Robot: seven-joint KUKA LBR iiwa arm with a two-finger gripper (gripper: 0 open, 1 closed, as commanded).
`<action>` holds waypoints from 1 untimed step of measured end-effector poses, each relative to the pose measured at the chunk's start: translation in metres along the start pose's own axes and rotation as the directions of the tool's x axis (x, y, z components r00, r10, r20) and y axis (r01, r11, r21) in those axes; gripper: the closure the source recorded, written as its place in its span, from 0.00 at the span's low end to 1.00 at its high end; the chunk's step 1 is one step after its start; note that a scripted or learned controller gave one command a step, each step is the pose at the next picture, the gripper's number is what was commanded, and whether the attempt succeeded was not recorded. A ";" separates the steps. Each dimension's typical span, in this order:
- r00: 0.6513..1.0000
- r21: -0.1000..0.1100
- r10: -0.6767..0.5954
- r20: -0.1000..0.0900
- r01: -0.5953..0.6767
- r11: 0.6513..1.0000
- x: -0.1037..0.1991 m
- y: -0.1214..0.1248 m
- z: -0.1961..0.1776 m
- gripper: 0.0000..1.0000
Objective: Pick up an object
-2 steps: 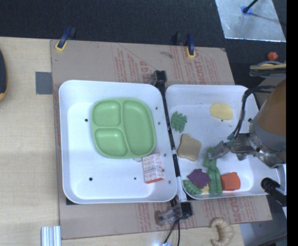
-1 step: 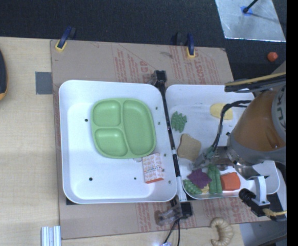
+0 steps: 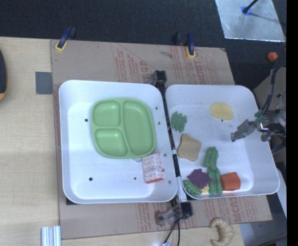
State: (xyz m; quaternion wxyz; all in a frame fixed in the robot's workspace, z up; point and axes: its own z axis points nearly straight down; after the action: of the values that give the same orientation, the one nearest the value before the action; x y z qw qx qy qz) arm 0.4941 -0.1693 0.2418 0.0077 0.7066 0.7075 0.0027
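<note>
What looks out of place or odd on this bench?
A tan curled object lies outside both bins, on the cardboard below the right bin. In the left bin, a small red-and-white packet sits askew against the green divided plate. Nothing looks spilled or damaged.

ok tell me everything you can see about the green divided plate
The green divided plate lies flat in the left bin, slightly rotated, toward the bin's upper middle. It is pale green, looks like matte plastic, a rounded square with raised ridges splitting it into three compartments: two smaller ones on the left, one tall one on the right. All three look bare. A small red and white packet sits just beside its lower right corner, close enough that I cannot tell whether they touch.
</note>
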 end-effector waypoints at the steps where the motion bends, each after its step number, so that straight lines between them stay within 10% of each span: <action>1: 1.000 0.024 -0.008 -0.011 0.009 1.000 0.057 0.015 0.092 0.00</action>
State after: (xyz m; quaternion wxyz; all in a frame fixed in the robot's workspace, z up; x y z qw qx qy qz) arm 0.5105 -0.1125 0.1498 -0.0049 0.7036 0.7105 -0.0019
